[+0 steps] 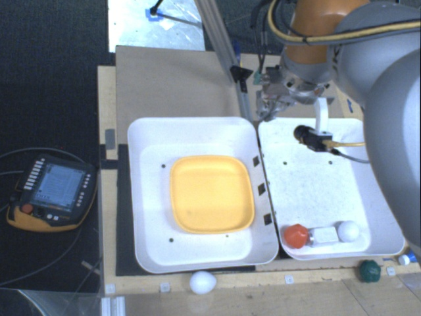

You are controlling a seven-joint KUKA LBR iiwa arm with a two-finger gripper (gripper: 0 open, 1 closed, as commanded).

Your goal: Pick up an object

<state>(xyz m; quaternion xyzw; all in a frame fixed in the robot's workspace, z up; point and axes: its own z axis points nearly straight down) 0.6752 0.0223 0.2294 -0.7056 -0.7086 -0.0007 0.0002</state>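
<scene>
Right bin [316, 196] floor mostly open; orange ball [296, 236], white ball [348, 230] crowd near wall

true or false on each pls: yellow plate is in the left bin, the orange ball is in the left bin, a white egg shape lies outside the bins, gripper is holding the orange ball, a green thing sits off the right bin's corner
1. The yellow plate lies in the left bin. True.
2. The orange ball is in the left bin. False: it sits in the right bin, near its front edge.
3. A white egg shape lies outside the bins. True, on the bench in front of the left bin.
4. The gripper holds the orange ball. False: it is at the far end of the bins, well away from the ball.
5. A green object sits off the right bin's front corner. True.
</scene>
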